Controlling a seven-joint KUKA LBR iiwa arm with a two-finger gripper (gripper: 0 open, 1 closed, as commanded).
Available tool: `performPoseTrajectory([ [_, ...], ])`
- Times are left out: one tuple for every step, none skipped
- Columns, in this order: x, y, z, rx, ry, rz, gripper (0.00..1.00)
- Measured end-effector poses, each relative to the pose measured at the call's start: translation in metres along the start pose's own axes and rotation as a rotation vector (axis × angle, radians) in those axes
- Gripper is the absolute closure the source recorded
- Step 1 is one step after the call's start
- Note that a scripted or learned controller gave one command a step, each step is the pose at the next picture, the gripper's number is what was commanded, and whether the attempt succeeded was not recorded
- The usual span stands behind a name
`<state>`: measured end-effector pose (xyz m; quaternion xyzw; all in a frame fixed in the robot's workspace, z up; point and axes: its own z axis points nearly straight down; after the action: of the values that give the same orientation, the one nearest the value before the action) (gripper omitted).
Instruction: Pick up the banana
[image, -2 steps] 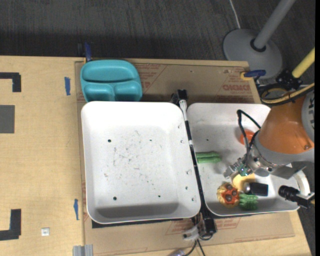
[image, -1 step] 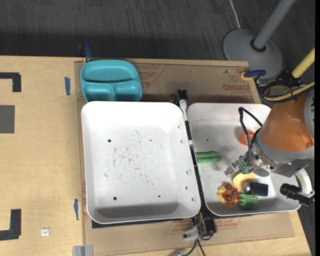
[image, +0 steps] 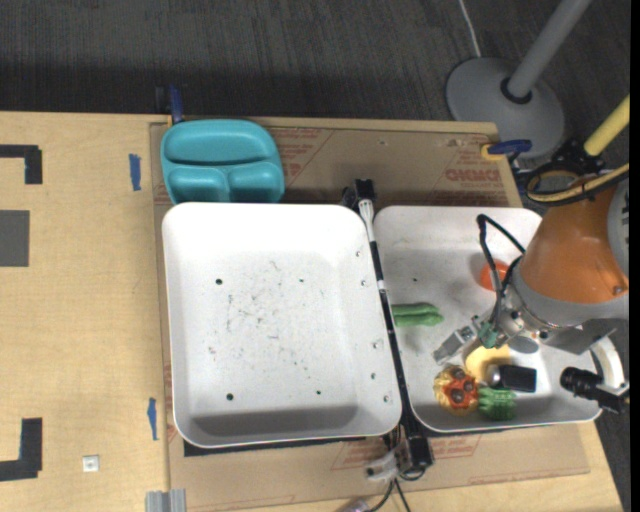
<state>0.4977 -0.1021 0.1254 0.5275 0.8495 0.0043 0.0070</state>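
Bright, even overhead light. White bins (image: 270, 320) near blown out, mild glare on floors. Soft shadow under arm (image: 570, 260) at right of frame. Dark floor (image: 300, 50) across top dim. Overall slight softness, small items low-detail.

Object: banana (image: 487, 359)
Colour: yellow
Visibility: mostly hidden under the arm's wrist; a small patch shows
Place: right bin, toward its 5 o'clock part
Pose: cannot tell
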Motion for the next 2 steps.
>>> performPoseTrajectory([
  [0.002, -0.018, 0.036, 0.007, 0.009, -0.424, 0.00],
  [-0.036, -0.030, -0.061, 0.011, 0.009, -0.555, 0.00],
])
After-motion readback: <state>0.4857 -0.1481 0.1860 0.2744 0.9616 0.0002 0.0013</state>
